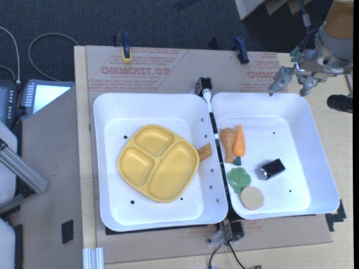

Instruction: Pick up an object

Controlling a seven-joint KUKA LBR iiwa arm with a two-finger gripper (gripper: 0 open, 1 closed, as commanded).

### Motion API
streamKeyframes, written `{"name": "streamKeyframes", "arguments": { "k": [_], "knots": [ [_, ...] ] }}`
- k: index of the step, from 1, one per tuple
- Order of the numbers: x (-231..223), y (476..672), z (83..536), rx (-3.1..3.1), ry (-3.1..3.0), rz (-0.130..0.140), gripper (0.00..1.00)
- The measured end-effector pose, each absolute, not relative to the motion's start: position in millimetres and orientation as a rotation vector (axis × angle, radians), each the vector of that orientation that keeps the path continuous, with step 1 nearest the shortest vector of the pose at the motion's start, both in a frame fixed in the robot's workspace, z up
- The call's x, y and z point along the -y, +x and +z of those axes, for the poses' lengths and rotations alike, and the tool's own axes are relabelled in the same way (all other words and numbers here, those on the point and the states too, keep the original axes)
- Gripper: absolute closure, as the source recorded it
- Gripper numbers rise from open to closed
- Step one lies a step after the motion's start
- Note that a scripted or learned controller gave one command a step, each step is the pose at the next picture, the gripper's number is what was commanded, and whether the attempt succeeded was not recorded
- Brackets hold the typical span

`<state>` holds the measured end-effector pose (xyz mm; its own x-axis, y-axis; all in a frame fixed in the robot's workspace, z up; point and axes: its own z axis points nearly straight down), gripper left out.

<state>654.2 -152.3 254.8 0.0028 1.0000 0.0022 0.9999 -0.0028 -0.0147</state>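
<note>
The right bin [303,116] holds an orange carrot [239,140], a tan bread-like piece [228,143], a green leafy piece [239,179], a round beige disc [252,198] and a small black block [272,168]. My gripper [291,84] hangs above the bin's far right rim, its two fingers spread apart with nothing between them. It is well away from all the objects, which lie along the bin's left half and middle.
The left bin [106,128] bears a yellow divided plate [159,162], with a small brown piece [204,152] at its right edge. A black divider clip [203,85] sits between the bins. Blue clamps [240,48] hold the board's far edge.
</note>
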Motion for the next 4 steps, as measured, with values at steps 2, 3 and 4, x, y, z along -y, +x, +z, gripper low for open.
{"name": "streamKeyframes", "arguments": {
  "k": [2,3,4],
  "knots": [
    [158,663.5,213,2.218,-2.219,0.005,0.0],
    [166,656.8,160,2.217,-2.219,0.006,0.0],
    [172,661.8,102,2.217,-2.218,0.006,0.0]
  ]
}}
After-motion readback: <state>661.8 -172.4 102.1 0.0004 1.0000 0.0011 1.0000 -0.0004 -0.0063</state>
